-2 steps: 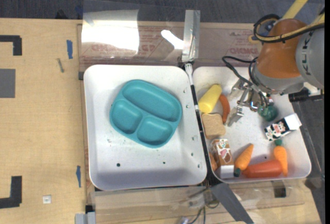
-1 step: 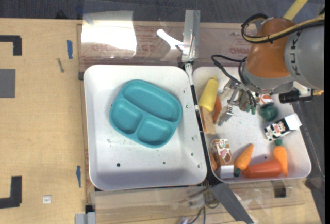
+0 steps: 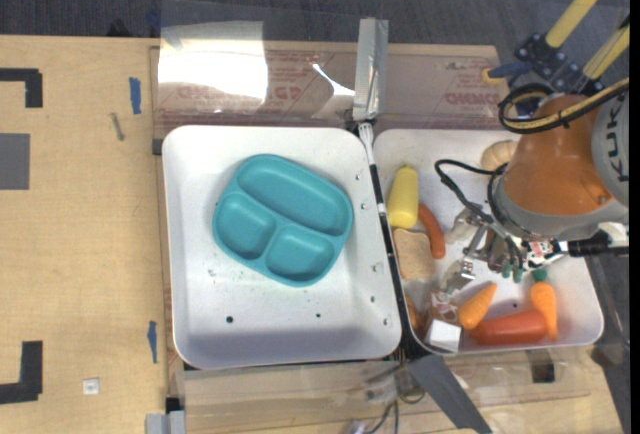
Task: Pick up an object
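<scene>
The claw (image 3: 478, 247) hangs low in the right bin (image 3: 585, 322), among the toy food, and I cannot tell how it is set or whether it grips anything. Just beside it lie a small carrot (image 3: 476, 305), a red pepper (image 3: 512, 326) and another carrot (image 3: 544, 302) near the front wall, with a yellow corn (image 3: 403, 197) and a thin orange piece (image 3: 432, 231) toward the divider. The left bin (image 3: 190, 222) on the counter (image 3: 70, 222) holds a teal divided plate (image 3: 284, 218).
</scene>
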Controlling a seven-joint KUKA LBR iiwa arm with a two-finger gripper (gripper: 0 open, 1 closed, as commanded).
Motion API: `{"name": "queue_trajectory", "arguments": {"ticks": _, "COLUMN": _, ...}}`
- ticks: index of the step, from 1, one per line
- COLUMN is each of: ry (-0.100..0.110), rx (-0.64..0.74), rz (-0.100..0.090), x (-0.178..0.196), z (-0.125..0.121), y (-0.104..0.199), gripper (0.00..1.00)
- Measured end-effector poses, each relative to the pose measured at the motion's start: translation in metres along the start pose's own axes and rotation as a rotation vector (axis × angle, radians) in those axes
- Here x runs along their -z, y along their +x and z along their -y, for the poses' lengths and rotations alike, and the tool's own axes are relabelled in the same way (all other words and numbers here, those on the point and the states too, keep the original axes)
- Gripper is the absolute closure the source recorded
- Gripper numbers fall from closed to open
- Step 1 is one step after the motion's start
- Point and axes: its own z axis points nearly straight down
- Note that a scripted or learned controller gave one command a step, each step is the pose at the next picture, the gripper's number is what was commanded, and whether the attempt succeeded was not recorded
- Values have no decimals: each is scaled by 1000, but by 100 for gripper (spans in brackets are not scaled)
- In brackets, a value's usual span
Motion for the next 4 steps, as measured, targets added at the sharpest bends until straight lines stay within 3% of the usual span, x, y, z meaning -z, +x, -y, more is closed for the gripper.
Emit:
{"name": "queue_trajectory", "arguments": {"ticks": 1, "ry": 1, "rx": -211, "rz": 1, "x": -1, "z": -39, "y": -54, "gripper": 0}}
{"name": "queue_trajectory", "arguments": {"ticks": 2, "ry": 0, "rx": -340, "rz": 1, "x": 1, "z": 5, "y": 49, "gripper": 0}}
{"name": "queue_trajectory", "arguments": {"ticks": 3, "ry": -5, "rx": -338, "rz": 15, "x": 13, "z": 4, "y": 45, "gripper": 100}}
{"name": "queue_trajectory", "arguments": {"ticks": 4, "ry": -1, "rx": -310, "rz": 3, "x": 148, "z": -11, "y": -21, "gripper": 100}}
